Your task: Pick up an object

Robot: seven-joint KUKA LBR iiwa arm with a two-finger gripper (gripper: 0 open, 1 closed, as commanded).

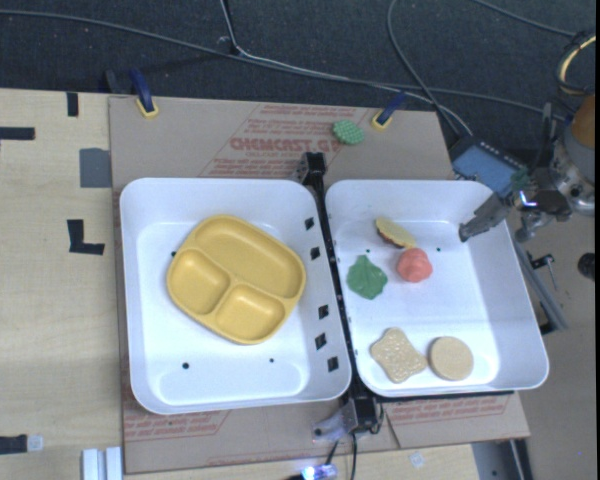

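Two white bins sit side by side on cardboard printed with red lettering too blurred to read. My gripper (502,216) hovers at the right bin's (500,298) far right rim, fingers spread, holding nothing. Just left lie a red ball (414,265), green lump (366,277), cracker (397,354) and biscuit (450,358). Beyond, the left bin (150,298) holds a yellow divided tray (236,278).
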